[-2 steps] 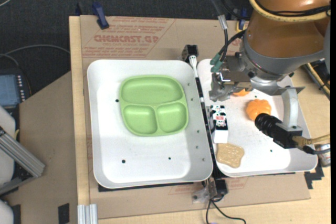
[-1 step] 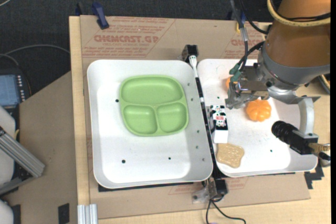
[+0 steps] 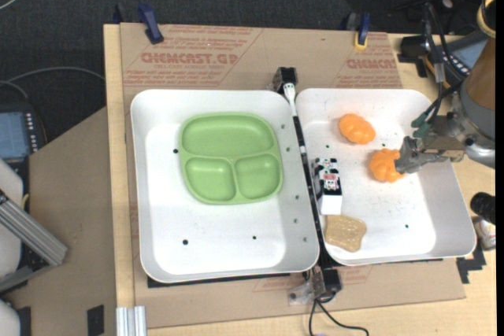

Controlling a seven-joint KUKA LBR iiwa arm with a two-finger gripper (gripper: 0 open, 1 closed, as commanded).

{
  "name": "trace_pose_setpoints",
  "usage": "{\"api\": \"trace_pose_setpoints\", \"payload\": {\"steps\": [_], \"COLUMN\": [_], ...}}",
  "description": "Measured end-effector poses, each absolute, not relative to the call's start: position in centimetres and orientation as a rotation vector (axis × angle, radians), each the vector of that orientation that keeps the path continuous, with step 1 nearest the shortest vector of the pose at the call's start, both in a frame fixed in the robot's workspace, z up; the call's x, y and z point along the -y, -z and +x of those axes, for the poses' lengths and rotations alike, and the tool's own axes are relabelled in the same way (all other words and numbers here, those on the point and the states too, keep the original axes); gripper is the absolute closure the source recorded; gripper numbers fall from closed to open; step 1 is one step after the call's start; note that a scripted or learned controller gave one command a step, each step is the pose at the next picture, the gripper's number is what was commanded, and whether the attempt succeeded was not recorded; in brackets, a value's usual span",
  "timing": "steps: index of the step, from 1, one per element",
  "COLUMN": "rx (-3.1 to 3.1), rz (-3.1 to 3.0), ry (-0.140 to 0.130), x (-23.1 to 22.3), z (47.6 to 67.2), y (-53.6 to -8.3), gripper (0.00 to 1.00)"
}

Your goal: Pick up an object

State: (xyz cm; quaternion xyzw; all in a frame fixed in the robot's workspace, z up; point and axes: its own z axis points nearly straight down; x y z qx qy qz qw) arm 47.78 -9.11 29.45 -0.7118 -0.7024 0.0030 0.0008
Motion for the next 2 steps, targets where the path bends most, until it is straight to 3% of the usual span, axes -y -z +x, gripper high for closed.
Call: {"api": "trace_pose_setpoints", "payload": {"steps": [1, 2], "rx": [2.238, 2.209], "rz": [-2.214, -2.228], "ry": [0.016, -0.01], "x": [0.1, 7.8], "z": [48.1, 47.8], "y": [-38.4, -31.6], "gripper": [1.0, 1.0]}}
